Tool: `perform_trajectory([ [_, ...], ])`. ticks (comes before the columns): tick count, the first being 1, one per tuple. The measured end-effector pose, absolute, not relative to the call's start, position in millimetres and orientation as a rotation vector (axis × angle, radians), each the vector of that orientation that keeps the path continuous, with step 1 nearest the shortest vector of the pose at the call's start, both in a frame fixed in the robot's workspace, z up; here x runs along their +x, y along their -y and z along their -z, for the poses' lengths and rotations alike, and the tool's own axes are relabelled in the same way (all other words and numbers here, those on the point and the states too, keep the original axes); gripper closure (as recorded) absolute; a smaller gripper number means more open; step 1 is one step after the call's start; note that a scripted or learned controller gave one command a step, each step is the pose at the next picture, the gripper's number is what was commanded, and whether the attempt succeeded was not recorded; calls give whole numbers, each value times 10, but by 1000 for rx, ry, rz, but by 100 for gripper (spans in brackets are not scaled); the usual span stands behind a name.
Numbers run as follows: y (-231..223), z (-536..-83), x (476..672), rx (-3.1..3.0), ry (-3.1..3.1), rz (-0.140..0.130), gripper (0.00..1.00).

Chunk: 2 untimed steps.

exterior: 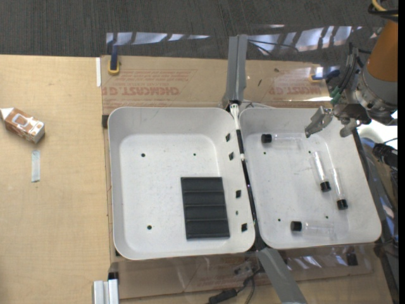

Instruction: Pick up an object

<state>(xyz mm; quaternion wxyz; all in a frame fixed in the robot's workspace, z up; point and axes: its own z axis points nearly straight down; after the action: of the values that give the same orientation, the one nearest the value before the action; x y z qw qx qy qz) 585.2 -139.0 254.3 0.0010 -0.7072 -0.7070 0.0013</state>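
While pincer (330,120) hung spread, gripping nothing, over right bin (373,223) far edge, clear tubes (319,168) with black caps lay mid-bin; looked light, slippery, rigid, best pinched across barrel.

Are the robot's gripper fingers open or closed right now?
Open. The gripper hangs over the right bin's upper edge, its two fingers spread apart with nothing between them.

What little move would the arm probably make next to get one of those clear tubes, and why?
Probably lower the tool toward the clear tube lying just below it. The tool hangs open near the top right corner of the right bin with nothing between its fingers, and that tube, with its black cap, lies apart from the others, so it looks easiest to reach.
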Motion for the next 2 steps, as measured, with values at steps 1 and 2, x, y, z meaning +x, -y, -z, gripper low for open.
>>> perform_trajectory([
  [1,2054,-918,5800,-2144,2295,0,0],
  [2,2062,-1008,5798,-2148,2292,0,100],
])
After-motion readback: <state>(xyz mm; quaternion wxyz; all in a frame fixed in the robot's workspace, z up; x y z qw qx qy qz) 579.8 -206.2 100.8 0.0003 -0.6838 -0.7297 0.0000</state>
